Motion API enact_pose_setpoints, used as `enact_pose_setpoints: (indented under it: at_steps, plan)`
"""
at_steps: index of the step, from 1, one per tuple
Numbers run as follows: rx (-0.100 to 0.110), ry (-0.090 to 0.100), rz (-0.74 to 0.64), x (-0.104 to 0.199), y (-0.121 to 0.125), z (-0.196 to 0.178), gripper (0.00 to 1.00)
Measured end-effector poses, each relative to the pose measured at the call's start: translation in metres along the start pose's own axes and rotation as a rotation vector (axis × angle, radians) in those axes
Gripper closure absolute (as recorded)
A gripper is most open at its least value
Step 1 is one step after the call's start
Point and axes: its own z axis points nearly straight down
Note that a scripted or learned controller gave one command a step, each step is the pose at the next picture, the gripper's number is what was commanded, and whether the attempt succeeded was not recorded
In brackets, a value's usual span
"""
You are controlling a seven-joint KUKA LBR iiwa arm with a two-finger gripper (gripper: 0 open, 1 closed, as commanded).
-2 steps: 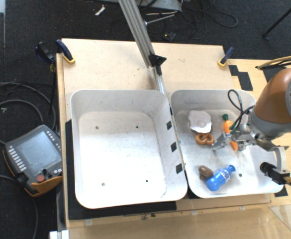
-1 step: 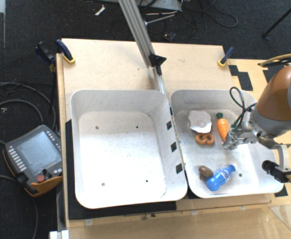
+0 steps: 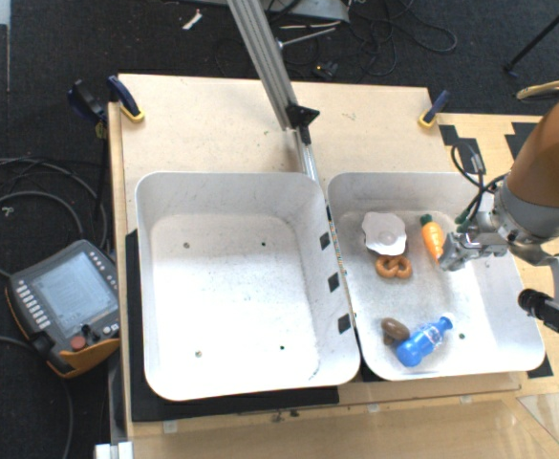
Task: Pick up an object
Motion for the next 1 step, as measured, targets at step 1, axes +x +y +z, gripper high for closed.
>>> enact_pose_setpoints:
  at_steps: [1]
  plan:
    - [0.001, 0.000, 0.000, 0.0032, 0.0051, -0.0437, 1.00]
